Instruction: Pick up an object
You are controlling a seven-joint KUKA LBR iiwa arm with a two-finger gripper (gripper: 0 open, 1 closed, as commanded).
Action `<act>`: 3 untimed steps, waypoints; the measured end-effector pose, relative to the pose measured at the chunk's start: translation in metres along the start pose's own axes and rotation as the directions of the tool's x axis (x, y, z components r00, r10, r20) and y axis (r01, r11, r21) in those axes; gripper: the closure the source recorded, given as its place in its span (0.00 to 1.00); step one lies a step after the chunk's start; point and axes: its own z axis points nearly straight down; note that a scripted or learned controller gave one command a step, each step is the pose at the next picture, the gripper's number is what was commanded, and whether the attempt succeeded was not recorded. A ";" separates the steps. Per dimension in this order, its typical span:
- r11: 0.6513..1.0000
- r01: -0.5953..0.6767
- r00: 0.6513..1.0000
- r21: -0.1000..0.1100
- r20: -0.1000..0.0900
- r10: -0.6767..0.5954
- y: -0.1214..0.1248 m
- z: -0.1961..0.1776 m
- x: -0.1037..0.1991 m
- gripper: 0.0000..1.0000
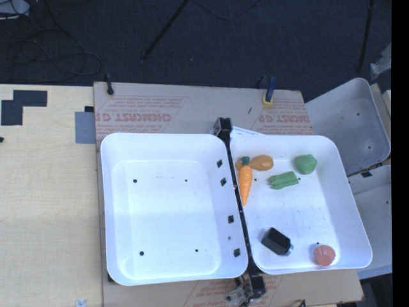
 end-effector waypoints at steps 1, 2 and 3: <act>1.000 0.000 1.000 0.016 -0.006 0.000 0.032 -0.002 0.069 0.00; 1.000 0.002 1.000 0.019 -0.007 -0.002 0.038 -0.001 0.157 0.00; 1.000 0.001 1.000 0.019 -0.006 -0.001 0.038 -0.002 0.235 0.00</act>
